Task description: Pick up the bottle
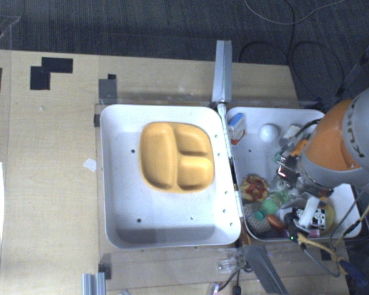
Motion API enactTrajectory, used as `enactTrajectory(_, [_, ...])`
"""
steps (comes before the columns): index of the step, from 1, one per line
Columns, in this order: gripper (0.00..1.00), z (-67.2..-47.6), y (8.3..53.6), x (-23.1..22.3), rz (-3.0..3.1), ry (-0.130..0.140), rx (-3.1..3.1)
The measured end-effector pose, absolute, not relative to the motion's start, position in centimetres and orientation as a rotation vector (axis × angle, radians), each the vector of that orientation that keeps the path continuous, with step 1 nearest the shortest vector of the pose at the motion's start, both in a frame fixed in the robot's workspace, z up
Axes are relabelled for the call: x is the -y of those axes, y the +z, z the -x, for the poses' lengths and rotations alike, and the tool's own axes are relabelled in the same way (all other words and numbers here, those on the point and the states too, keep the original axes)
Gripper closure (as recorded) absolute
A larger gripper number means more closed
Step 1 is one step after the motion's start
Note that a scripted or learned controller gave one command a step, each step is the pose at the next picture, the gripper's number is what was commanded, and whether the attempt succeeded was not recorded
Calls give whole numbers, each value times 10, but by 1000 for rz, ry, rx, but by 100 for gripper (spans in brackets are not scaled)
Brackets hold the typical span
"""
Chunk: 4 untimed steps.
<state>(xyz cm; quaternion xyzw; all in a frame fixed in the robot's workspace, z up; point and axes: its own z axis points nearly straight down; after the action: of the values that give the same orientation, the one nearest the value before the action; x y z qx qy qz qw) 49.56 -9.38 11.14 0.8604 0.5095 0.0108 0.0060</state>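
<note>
The right bin (pixel 258 117) holds a pile of small things. A small white container with a blue top and a red label (pixel 236 128), which may be the bottle, leans against that bin's left wall at the back. A translucent green item (pixel 274 200) lies in the clutter near the front. My gripper (pixel 287 166) reaches down into the middle of the right bin, just above and right of the clutter. The orange band of the arm (pixel 331 147) hangs over the bin's right half and hides what lies under it. Nothing is seen held.
The left bin (pixel 120 183) carries a yellow tray with three compartments (pixel 176 156). In the right bin are also a white ball (pixel 269 132), a red and yellow toy (pixel 253 188), a grey mesh item (pixel 254 214) and a dark brown lump (pixel 277 224). A metal post (pixel 222 72) stands between the bins.
</note>
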Motion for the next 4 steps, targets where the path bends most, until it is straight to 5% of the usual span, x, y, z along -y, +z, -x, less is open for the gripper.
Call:
enactTrajectory(1, [100,-512,91,140,-2625,10,-1716])
enactTrajectory(2, [100,-488,185,38,-2811,5,-1403])
enactTrajectory(3, [0,-488,185,38,-2810,4,-1404])
enactTrajectory(4, [0,-487,133,85,-2637,1,-1708])
